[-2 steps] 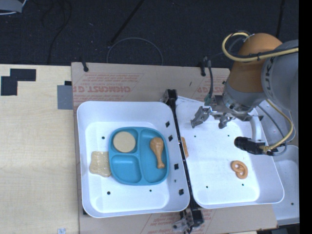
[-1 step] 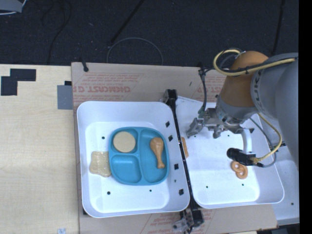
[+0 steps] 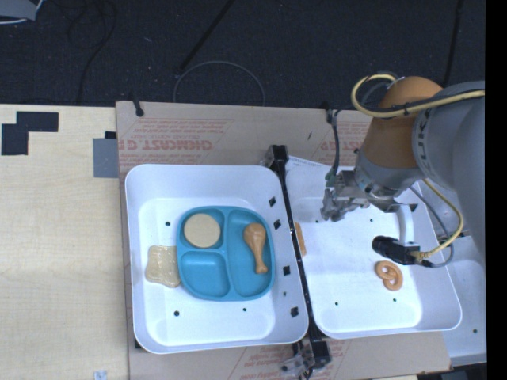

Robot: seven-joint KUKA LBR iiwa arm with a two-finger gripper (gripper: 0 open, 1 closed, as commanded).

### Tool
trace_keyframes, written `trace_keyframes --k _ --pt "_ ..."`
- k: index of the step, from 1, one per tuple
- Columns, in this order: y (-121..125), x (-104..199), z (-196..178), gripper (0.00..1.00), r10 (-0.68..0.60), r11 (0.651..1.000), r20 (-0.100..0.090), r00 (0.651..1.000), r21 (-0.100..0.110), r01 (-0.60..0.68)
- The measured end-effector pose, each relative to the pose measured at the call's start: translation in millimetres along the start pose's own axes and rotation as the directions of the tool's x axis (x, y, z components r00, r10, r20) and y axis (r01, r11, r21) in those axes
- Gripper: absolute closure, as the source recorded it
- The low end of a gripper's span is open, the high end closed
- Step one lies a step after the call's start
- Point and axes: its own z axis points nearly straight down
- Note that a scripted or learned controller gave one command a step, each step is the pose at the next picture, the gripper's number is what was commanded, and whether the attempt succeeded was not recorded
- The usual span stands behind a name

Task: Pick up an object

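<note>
Nearest to you, a pretzel (image 3: 388,275) lies flat on the floor of the right bin (image 3: 356,311), toward its right edge, with nothing touching it. In the left bin (image 3: 152,200), a slice of toast (image 3: 162,266) sits against the left side of a blue tray (image 3: 226,282). The tray holds a drumstick (image 3: 256,246) in its right compartment and a round biscuit (image 3: 201,229) in its far-left one.

Farther back, the gripper (image 3: 336,207) is low over the far left part of the right bin, well apart from the pretzel. You cannot tell from this view whether it is spread or clenched, and you can make out nothing caught in it.

Judge the pickup as not yet done: every item lies in a bin. Reaching one, closing on it and lifting are all left.
</note>
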Motion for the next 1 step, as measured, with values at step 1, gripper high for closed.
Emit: trace_keyframes --k 1 --pt "-6.0 5.8 -57.6 1.00 -0.006 1.000 0.001 1.000 -0.007 0.006"
